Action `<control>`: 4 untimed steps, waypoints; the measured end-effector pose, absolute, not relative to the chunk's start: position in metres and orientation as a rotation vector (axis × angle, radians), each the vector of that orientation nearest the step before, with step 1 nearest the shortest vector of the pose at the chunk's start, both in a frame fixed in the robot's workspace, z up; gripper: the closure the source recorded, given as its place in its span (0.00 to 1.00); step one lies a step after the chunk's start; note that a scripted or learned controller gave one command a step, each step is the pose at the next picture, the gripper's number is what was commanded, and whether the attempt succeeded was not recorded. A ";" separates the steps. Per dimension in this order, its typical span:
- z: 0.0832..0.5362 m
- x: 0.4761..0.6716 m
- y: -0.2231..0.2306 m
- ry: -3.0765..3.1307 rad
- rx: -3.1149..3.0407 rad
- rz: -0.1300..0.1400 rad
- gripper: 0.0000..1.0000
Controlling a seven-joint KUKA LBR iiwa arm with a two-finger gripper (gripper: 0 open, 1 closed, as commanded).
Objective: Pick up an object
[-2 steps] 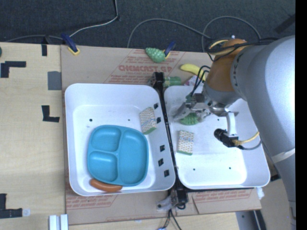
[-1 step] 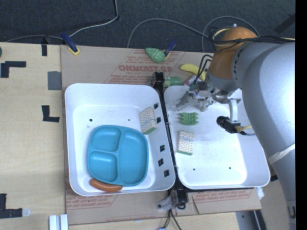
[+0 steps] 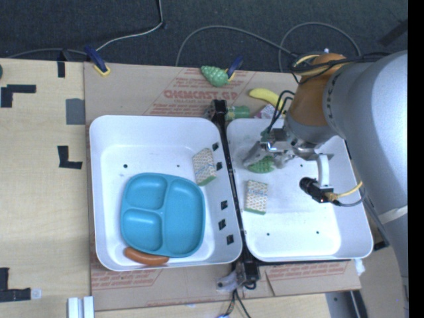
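Observation:
My gripper (image 3: 266, 155) hangs low over the upper left part of the right bin (image 3: 344, 244). A small green object (image 3: 261, 167) lies right under it, partly covered by it. A patterned beige sponge block (image 3: 256, 196) with a green edge rests on the bin floor just below that. The left bin (image 3: 106, 144) holds a similar patterned block (image 3: 205, 165) near its right wall, a blue divided plate (image 3: 162, 214), and an orange sausage-shaped item (image 3: 146, 257) at the plate's lower edge.
Behind the bins, on the cardboard, lie a green knobbly toy (image 3: 215, 75) and a yellow banana (image 3: 264, 96). A black divider with clips (image 3: 225, 177) runs between the bins. The arm's grey bulk (image 3: 377, 131) covers the right bin's right side.

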State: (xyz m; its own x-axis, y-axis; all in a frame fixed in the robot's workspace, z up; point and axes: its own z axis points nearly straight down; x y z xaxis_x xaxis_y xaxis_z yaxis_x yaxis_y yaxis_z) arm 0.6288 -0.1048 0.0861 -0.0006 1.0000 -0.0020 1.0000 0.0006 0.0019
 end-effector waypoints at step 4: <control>0.086 0.655 -0.102 2.221 2.218 0.002 0.00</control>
State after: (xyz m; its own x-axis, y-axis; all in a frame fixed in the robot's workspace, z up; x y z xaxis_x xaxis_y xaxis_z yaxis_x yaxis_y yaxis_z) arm 0.6551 -0.1024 0.0857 -0.0014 1.0000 -0.0011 1.0000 0.0014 0.0033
